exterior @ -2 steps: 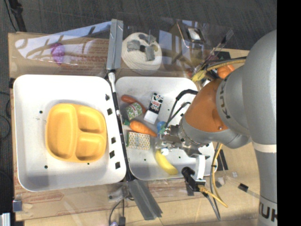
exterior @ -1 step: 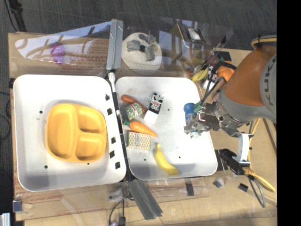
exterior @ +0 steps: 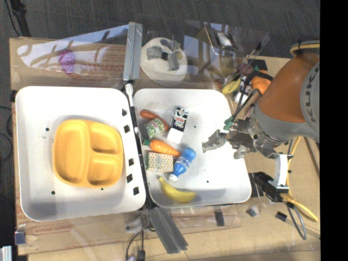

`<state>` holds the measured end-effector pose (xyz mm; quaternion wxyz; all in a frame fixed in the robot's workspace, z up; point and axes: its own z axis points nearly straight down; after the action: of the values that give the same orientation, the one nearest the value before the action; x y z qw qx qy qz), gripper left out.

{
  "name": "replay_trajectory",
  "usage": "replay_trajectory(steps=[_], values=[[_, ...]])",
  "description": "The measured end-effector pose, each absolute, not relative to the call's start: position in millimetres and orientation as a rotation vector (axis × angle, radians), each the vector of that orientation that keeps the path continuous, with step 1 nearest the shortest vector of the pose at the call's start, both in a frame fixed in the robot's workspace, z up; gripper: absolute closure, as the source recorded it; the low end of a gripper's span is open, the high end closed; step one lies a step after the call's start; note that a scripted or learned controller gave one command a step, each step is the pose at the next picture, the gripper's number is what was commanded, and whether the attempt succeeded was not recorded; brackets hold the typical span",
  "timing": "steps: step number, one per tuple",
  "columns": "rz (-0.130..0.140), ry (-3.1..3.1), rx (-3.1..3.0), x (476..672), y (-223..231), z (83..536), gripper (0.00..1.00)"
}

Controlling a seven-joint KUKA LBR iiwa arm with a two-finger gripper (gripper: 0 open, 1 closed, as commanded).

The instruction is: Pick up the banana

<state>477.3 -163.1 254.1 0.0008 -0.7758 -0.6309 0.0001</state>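
The banana [exterior: 177,191] is yellow and lies flat near the front wall of the right bin [exterior: 239,185], just in front of a blue bottle [exterior: 182,163]. My gripper [exterior: 225,147] hangs over the bare right half of that bin, well to the right of the banana and a little behind it. Its fingers [exterior: 212,142] look spread apart, with nothing between them. The grey arm with its orange band [exterior: 287,94] reaches in from the right.
Left part of the right bin holds a carrot [exterior: 163,147], a green can [exterior: 155,126], a black-and-white carton [exterior: 178,122] and a patterned packet [exterior: 160,161]. A yellow divided plate [exterior: 89,152] fills the left bin [exterior: 32,200]. A white roll [exterior: 163,60] sits behind the bins.
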Motion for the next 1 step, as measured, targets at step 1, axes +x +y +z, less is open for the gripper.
replay_trajectory(steps=[1], values=[[0.003,-1.849,-2.533,476.2,-116.4,96.9,0.00]])
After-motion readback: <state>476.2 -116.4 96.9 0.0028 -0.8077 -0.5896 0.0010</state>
